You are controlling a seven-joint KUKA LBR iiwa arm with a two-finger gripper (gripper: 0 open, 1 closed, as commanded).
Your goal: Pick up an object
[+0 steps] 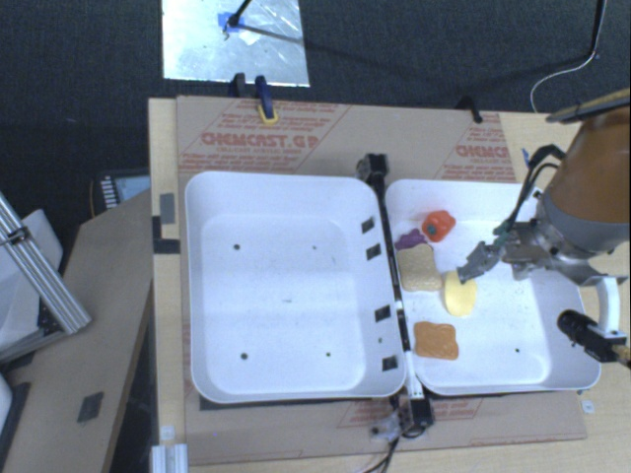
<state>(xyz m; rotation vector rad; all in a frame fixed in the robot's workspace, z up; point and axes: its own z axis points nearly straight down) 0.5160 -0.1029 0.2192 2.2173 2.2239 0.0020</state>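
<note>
My claw (pixel 473 264) hangs low in the right bin (pixel 532 368), and the yellow piece (pixel 459 296) lies just below and a little left of its tip, almost under it. I cannot tell whether my claw is released or clenched, and I see nothing between it. The yellow piece looks roundish, slightly longer up-down. Beside it on the left is the beige slice (pixel 421 269); the orange ball (pixel 438 225) is further up, the brown piece (pixel 435 341) below. The white floor is smooth, with free room to the right.
</note>
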